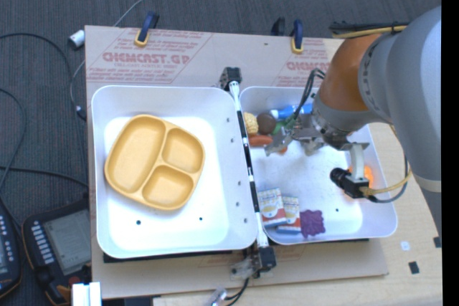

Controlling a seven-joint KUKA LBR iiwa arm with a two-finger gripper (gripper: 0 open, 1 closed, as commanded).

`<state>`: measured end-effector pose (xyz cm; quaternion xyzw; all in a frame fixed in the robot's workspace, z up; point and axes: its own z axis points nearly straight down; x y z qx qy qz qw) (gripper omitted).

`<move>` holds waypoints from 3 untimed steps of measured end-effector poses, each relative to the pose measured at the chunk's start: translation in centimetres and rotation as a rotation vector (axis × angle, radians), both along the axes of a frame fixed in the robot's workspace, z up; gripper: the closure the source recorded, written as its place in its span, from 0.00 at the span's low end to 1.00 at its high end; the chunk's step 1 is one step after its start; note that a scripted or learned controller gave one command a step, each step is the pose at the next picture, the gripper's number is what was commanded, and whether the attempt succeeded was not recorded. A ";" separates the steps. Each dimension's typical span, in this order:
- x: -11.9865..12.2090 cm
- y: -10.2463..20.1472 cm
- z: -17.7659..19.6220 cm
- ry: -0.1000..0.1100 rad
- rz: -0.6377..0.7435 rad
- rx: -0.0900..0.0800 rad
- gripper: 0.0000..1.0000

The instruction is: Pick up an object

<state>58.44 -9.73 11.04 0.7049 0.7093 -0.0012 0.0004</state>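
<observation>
Camera view, from above and at a slant. The arm [373,82] reaches in from the right over the right bin [373,226], its claw [292,140] low among the objects at that bin's upper left. Whether the claw is apart, together or clamped on anything cannot be told: the wrist hides it.

Progress: judged from this view, the pick is not yet done. Nothing is visibly lifted, and every object seen lies in a bin. What remains is to secure one object and raise it.

Containers: the left bin [107,226] holds a yellow divided plate [154,161] with three compartments, lying flat, with nothing in them. The right bin holds the candidate objects. A corn cob [250,124] lies against the divider, and a brown rounded item [266,122] sits just beside it, near the claw. Small printed packets [278,206] and a purple item [312,223] lie at the near edge, well apart from the claw. An orange item [368,173] rests near the right wall. Both bins stand side by side on the worktop [179,57].
</observation>
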 end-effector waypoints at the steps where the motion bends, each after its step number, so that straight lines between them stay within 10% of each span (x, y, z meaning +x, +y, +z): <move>1: -3.3 -0.2 -2.3 -0.012 -0.005 0.000 0.00; 2: -3.3 -0.1 -1.4 -0.010 -0.004 0.001 1.00; 3: -3.3 -0.1 -1.5 -0.010 -0.003 0.001 0.00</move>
